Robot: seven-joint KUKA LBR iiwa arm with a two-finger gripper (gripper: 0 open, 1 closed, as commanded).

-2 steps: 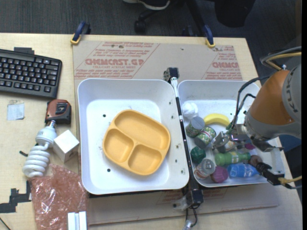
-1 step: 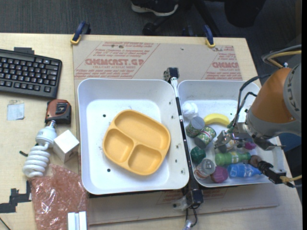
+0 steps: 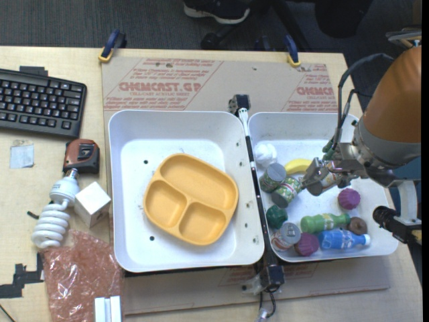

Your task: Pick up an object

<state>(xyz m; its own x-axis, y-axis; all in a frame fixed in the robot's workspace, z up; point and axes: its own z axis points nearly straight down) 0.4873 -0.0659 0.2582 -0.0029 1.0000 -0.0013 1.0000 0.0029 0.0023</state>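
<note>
Your tool (image 3: 320, 178) hangs over the right white bin (image 3: 301, 121); whether it is wide or narrow you cannot tell from here. Just beside it, toward the divider, lies the small can with the green-and-white label (image 3: 287, 190), tilted on its side, its long axis running from lower left up to upper right. Judge it stiff, light and smooth-walled, so it may roll or slip; take it across the barrel, at mid-length. The yellow banana-shaped toy (image 3: 298, 166) and the grey-capped round jar (image 3: 274, 176) crowd it closely.
</note>
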